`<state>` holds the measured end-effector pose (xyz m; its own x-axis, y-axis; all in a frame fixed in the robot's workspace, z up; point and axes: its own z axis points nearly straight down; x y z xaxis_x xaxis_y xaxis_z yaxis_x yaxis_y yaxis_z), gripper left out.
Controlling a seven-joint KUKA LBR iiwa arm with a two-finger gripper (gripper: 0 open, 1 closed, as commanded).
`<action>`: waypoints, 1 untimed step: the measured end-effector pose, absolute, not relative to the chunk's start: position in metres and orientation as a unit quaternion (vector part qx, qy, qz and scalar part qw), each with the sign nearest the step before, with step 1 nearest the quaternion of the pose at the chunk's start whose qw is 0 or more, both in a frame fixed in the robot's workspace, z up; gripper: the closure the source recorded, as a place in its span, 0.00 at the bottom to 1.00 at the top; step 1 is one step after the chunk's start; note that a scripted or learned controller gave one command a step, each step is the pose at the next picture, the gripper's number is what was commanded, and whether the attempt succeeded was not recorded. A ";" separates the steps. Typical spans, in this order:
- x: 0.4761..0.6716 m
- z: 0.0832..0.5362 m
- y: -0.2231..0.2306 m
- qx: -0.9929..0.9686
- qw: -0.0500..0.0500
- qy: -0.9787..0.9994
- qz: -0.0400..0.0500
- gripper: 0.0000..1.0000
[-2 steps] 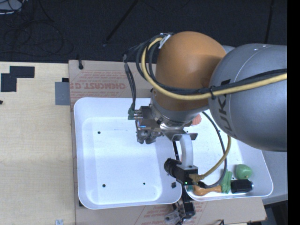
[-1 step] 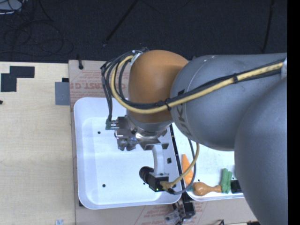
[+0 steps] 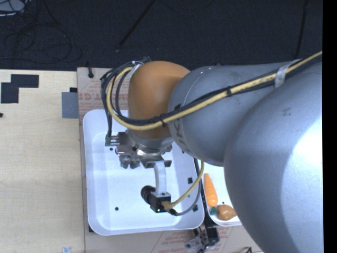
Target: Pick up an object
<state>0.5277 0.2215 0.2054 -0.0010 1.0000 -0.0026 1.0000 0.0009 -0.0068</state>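
At the near edge, toward five o'clock from the middle of the view, a corner of the right bin (image 3: 235,223) shows from under my grey arm (image 3: 263,141). In it lies a carrot (image 3: 210,190), its length running from twelve to six. At the carrot's four o'clock, just beside its lower tip, sits a rounded orange-tan thing (image 3: 226,212); I cannot tell whether the two touch. These are the things I can see to pick, and both lie well apart from my claw (image 3: 136,161).

At nine o'clock from the carrot is the left bin (image 3: 102,194), its white floor marked by a few small dark specks (image 3: 116,210). My claw hangs over the middle of this bin, pointing down, at about ten o'clock from the carrot. Seen from above like this, I cannot tell whether it is wide or narrow.

Just beyond the claw, at its twelve o'clock, my orange band (image 3: 150,96) bulks over the bin's far rim. The left bin sits on a brown board (image 3: 97,91) with red print, laid on the pale bench (image 3: 37,173). Farther off, toward ten o'clock, a grey patch (image 3: 69,104) and some black shapes (image 3: 23,80) mark the bench top. Farthest of all is a dark floor (image 3: 184,25) strewn with cables.
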 end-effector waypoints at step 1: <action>0.549 0.158 0.241 -0.707 0.001 -0.707 0.003 1.00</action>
<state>0.5485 0.2410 0.1579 -0.0007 1.0000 -0.0027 1.0000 0.0007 -0.0067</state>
